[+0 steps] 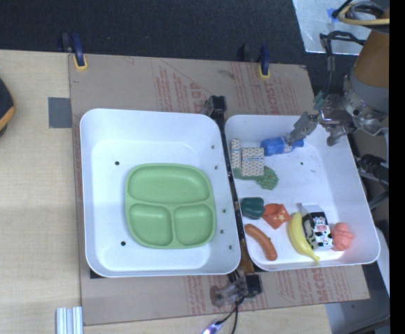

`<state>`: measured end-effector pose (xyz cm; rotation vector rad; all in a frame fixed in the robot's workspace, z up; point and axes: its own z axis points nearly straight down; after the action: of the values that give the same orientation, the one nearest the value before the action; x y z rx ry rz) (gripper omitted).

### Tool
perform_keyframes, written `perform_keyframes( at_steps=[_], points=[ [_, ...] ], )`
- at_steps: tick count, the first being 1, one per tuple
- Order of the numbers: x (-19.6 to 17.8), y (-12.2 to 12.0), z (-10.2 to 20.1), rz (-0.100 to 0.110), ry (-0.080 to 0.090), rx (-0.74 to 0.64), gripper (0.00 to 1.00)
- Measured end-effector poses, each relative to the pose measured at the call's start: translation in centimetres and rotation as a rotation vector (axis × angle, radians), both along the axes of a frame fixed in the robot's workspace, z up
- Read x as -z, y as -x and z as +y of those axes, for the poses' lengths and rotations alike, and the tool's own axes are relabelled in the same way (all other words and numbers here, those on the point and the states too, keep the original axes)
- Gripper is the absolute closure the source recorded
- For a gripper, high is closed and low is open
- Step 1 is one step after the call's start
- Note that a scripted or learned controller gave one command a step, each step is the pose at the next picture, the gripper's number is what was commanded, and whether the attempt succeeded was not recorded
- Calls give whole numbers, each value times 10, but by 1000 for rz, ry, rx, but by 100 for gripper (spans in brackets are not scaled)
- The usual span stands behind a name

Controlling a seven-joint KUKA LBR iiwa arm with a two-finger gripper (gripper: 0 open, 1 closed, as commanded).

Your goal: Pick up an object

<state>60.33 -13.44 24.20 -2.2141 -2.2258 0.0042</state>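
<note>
camera view: looks down on two white bins; every place below is given relative to the right bin (342, 179).
gripper (318, 126): over the right bin's far edge, fingers spread wide, nothing between them.
blue object (275, 146): task's likely target, inside the right bin near its far side, one fingertip touching or just above it; which, i cannot tell.
handling: judged light, small and stiff, probably smooth plastic that may slip.
hold: close across its short width, at the middle.
neighbours: patterned box (248, 160) just beside it; banana (299, 235) and sausage (261, 242) at the right bin's near side.
</note>
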Motion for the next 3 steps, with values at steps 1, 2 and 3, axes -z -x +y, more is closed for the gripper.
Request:
perform_keyframes(
  at_steps=[1,2,3],
  points=[
    [151,28,35,1,0,1,0],
    [149,-53,-22,-1,0,1,0],
    [125,111,-73,1,-1,3,0]
  ],
)
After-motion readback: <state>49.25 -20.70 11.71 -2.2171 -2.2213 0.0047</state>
